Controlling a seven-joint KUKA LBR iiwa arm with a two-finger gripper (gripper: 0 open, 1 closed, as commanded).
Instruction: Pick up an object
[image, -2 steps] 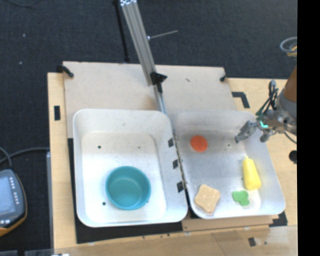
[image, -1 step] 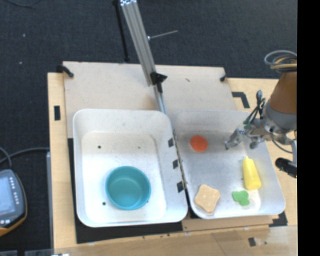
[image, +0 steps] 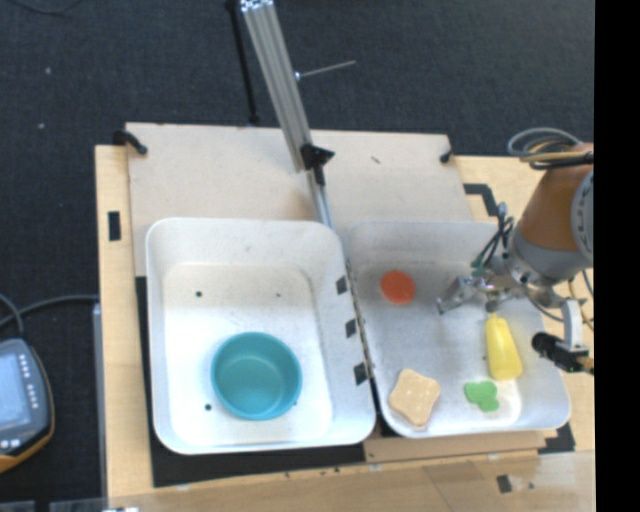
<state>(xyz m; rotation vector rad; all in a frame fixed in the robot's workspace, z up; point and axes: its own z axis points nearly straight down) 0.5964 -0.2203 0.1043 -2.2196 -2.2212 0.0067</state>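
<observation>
In the right bin (image: 440, 245) lie an orange round object (image: 398, 287), a yellow oblong object (image: 502, 347), a small green object (image: 483, 395) and a tan bread-like piece (image: 414, 396). My gripper (image: 460, 296) hangs low over the right bin, between the orange object on its left and the yellow object just below and to its right. It appears to touch neither. The arm's orange band (image: 550, 210) is at the right edge. A teal bowl (image: 256, 375) sits in the left bin (image: 200, 250).
A slanted metal post (image: 290, 100) rises from the back of the bench between the bins. A handheld device (image: 20, 390) lies at the far left, off the bench. Cables (image: 540, 143) run by the arm at the right.
</observation>
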